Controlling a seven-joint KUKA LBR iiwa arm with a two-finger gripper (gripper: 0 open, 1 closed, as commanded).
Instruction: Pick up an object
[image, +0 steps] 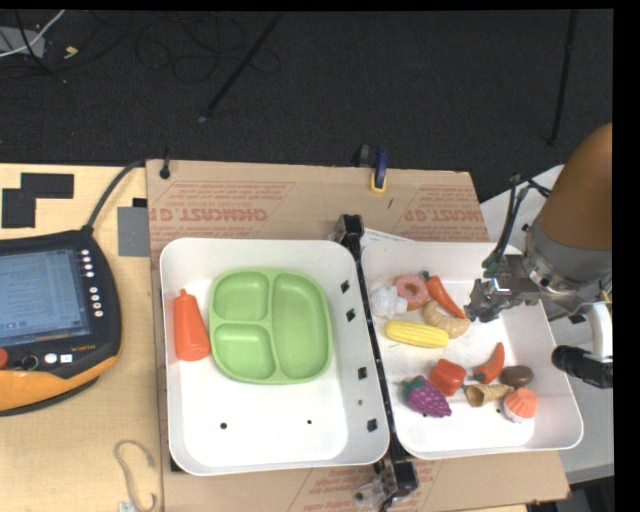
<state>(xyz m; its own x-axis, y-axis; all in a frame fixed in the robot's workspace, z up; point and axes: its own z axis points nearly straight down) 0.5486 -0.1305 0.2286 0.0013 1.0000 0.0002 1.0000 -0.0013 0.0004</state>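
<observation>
Over the right bin (560, 425), the gripper (480, 303) is seen just beside the toy food; whether its parts are spread or closed cannot be told. Nothing is seen held. A beige peanut-shaped piece (446, 319) lies nearest, touching the corn cob (417, 334), whose long axis runs left to right, slightly tilted. Because the pieces are crowded, a neighbour such as the carrot (441, 293) could be nudged or pinched instead, and a rounded piece could slip free.

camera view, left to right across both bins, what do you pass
orange bottle → green divided plate → yellow corn → purple grapes → red pepper → claw → brown piece
</observation>
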